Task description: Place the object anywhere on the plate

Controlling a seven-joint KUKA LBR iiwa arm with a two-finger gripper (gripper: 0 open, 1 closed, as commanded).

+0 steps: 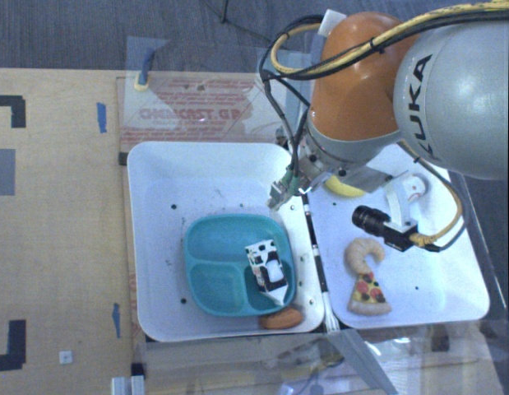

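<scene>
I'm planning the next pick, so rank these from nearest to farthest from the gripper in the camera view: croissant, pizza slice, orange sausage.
From the gripper:
1. Croissant, right bin, middle.
2. Orange sausage, left bin's near edge, beside the teal plate.
3. Pizza slice, right bin, below the croissant.

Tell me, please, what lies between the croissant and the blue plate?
In the camera view, the two bins' adjoining white rims run between the croissant and the blue plate.
</scene>
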